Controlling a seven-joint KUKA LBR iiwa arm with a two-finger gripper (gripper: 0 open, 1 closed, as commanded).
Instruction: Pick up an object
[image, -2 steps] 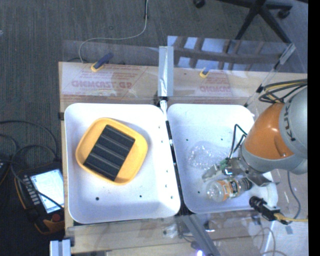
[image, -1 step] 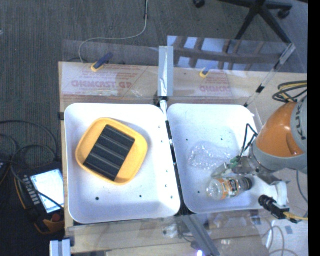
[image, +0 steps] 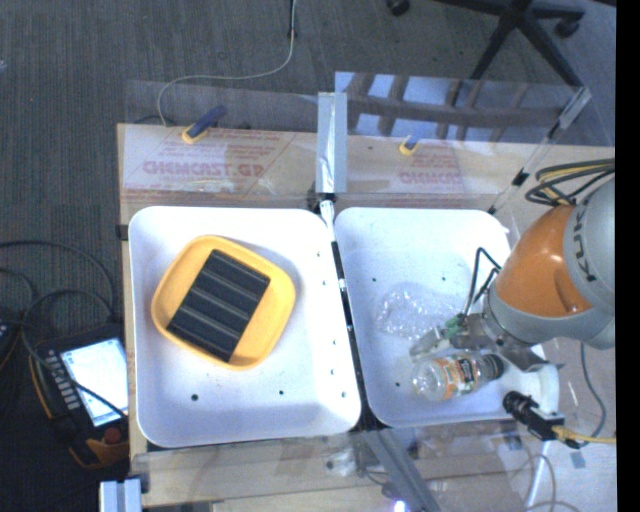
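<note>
A clear plastic bottle (image: 452, 376) with an orange label lies on its side near the front of the right bin (image: 400, 245). A crumpled piece of clear plastic (image: 405, 312) lies just left of centre in that bin. My gripper (image: 462, 334) hangs low at the right side of the bin, just above the bottle, under the orange band (image: 535, 270) of the arm. In the left bin (image: 160, 400) a yellow square dish (image: 224, 300) holds a black ribbed block (image: 219, 305).
A raised divider (image: 340, 290) separates the two bins. The arm's bulk covers the right bin's right edge. Cables and a small screen device (image: 85, 375) lie on the floor to the left of the bench.
</note>
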